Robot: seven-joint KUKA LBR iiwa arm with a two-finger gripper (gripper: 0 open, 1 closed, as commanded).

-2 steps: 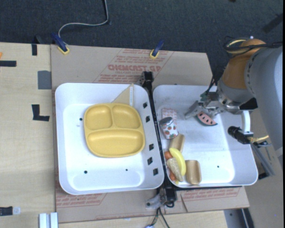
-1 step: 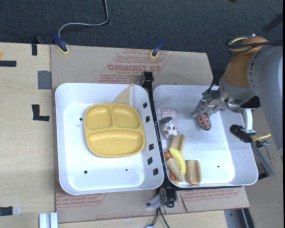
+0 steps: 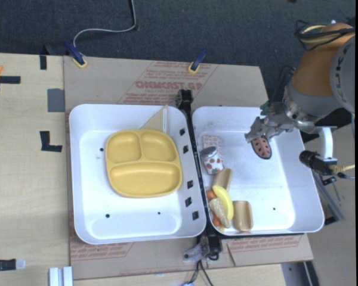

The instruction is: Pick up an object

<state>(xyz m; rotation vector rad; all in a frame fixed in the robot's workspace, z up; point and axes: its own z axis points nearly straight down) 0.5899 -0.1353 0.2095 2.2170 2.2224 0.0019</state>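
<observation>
Camera view has a small reddish oval thing with dark spots (image 3: 262,148), looks like a watermelon slice toy, hanging right at the tip of the end effector (image 3: 260,137) over the right bin (image 3: 298,219), in its upper right part. The fingers look clamped on the top of it, so it seems to be held, and its lower end points down toward the bin floor. The grey arm (image 3: 322,76) with the orange band comes in from the right edge and bends down to that spot.

The rest of the stuff in that bin is bunched along its left wall: a small patterned cup or can (image 3: 212,159) near the middle, a brownish roll (image 3: 223,177) just below it, then a banana (image 3: 224,200), a bit of orange carrot (image 3: 211,194), and a bread-like piece (image 3: 243,215) at the bottom, all touching or nearly so. They sit well apart from the held toy.

The left bin (image 3: 86,219) has a yellow divided tray (image 3: 144,162) lying flat in the middle. Both bins sit side by side on a cardboard sheet (image 3: 161,82) on the counter (image 3: 24,177), with two clips at the sheet's top edge
</observation>
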